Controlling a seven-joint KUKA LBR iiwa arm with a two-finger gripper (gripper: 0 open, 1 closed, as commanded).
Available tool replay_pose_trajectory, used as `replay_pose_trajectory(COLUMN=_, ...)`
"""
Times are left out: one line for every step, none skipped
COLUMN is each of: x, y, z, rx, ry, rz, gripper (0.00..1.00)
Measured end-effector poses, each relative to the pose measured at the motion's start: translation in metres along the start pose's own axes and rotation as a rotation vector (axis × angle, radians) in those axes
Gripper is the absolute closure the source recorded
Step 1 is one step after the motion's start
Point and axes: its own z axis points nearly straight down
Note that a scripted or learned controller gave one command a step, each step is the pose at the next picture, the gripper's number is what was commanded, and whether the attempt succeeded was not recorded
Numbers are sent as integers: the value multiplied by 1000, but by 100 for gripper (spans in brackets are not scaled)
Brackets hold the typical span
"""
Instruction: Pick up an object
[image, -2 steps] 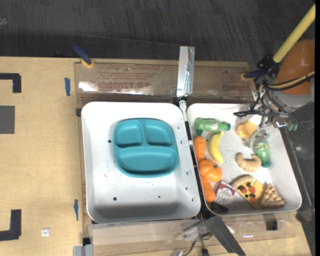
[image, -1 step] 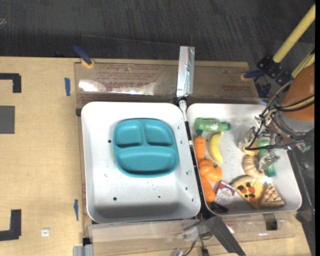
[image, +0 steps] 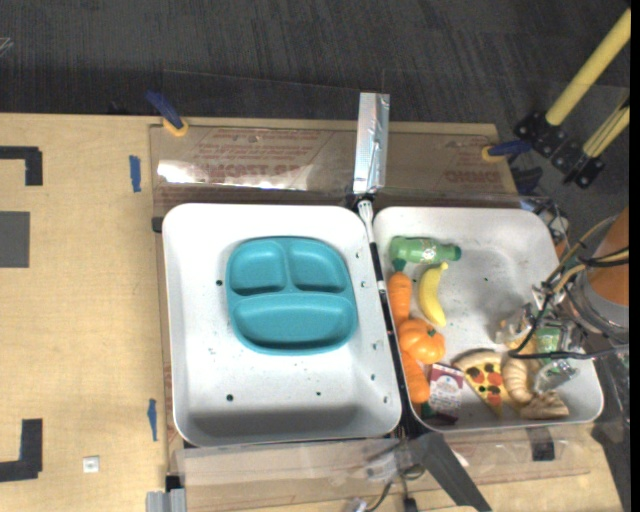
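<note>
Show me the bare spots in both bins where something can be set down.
Left bin: bare floor rings the teal divided plate, widest toward the near edge. Right bin: a bare patch lies in the middle and far part, between the banana and the gripper. Crowded: its left wall, with bottle, carrot and orange, and the near edge around the pizza slice.

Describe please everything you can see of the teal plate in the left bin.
The teal plate is a rounded-square tray, seemingly smooth matte plastic, divided by raised ridges into three compartments: two smaller ones at the far side and one wide one at the near side. All three look bare. It lies flat and upright on the floor of the left bin, slightly toward the far side. Nothing touches it except the bin floor.
</note>
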Motion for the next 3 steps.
replay_pose_trajectory(x=-2, y=0, z=-11, rx=3, ry=-3, rz=-2, gripper=100)
replay_pose_trajectory(x=-52, y=47, z=-73, rx=-8, ry=7, rz=17, gripper=100)
replay_pose_trajectory(x=-119, y=86, z=-122, rx=-10, ry=7, rz=-63, gripper=100)
